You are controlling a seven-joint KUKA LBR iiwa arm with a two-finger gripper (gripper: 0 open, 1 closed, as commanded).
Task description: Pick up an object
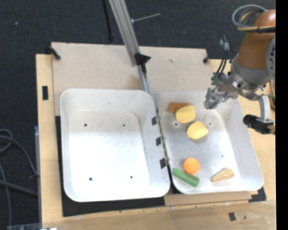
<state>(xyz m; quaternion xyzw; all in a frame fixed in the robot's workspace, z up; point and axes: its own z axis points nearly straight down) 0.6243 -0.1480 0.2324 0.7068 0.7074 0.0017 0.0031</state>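
Objects for picking lay in the right bin: two yellow lumps close together near its upper middle, a brown piece just beside the upper lump, an orange ball lower down, a green stick touching the ball's underside, and a tan wedge near the lower right corner. From where I stood the gripper hung over the bin's upper right part, holding nothing I could see; whether it was spread or closed I could not tell. Beside it sat the left bin.
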